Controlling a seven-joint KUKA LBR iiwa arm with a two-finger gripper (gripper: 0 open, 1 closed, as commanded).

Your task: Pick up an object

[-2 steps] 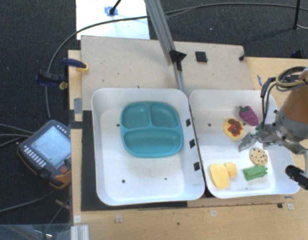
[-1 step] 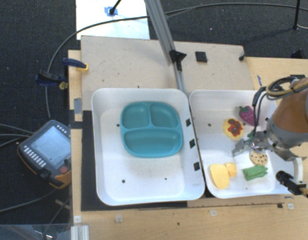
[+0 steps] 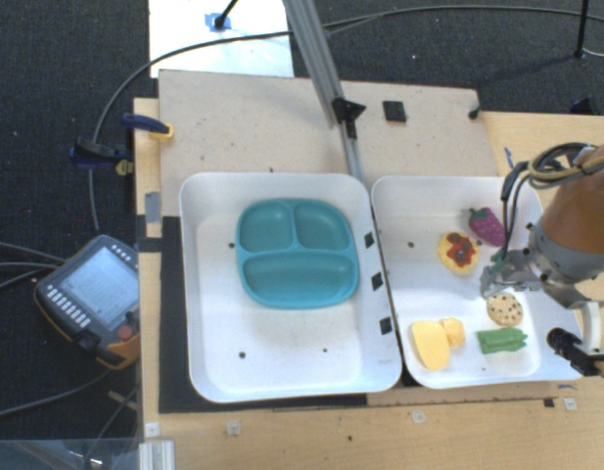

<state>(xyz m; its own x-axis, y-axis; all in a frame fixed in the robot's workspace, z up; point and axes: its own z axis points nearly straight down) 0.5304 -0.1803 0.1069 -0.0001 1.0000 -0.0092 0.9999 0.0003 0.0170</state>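
Note:
In the right bin [image 3: 399, 360] lie several toy foods: a purple piece [image 3: 487, 225], a round yellow piece with a red centre [image 3: 458, 252], a speckled cookie [image 3: 504, 310], a yellow wedge [image 3: 432, 344] and a green piece [image 3: 502, 340]. My gripper [image 3: 499, 280] hangs at the right side of this bin, just above the cookie's far edge and to the right of the yellow round piece. The orange band of the arm [image 3: 578, 218] rises behind it. Nothing is visibly held.
The left bin [image 3: 213, 360] holds a teal divided plate [image 3: 297, 253]. A grey pole [image 3: 321, 62] slants down to the seam between the bins. A handheld pendant [image 3: 91, 297] and cables lie on the floor at left.

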